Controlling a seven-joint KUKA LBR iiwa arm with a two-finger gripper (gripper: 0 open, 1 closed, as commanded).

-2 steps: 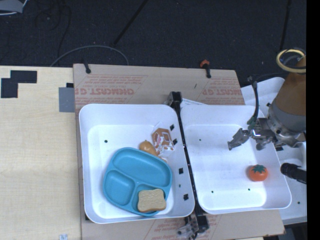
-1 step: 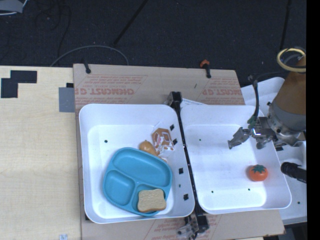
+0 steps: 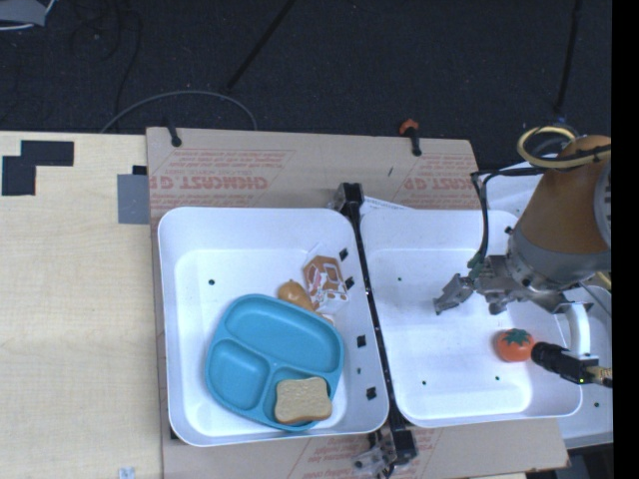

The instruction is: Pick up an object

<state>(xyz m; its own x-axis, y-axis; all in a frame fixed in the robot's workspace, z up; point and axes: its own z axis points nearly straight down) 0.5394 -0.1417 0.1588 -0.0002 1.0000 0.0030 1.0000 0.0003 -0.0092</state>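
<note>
Atop the desk (image 3: 80,297), the left bin (image 3: 185,267) holds a blue divided plate (image 3: 265,352) bearing a bread slice (image 3: 303,400). Over the right bin (image 3: 439,387), the tool (image 3: 469,295) hangs with nothing visibly between its fingers, though their spread cannot be told. A small orange tomato toy (image 3: 514,344) lies just beside it, near the bin's right side.

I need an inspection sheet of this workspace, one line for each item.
Surface: two white bins, left bin and right bin, on a cardboard sheet.
Job's things: orange tomato-like toy in the right bin; blue divided tray with a bread slice in the left bin.
Clutter: small wrapped item and an orange piece beside the tray.
Claw: claw over the right bin, left of the toy, holding nothing visible.
Cables: black cable along the arm; cables on the dark floor.
Surroundings: wooden bench.
</note>
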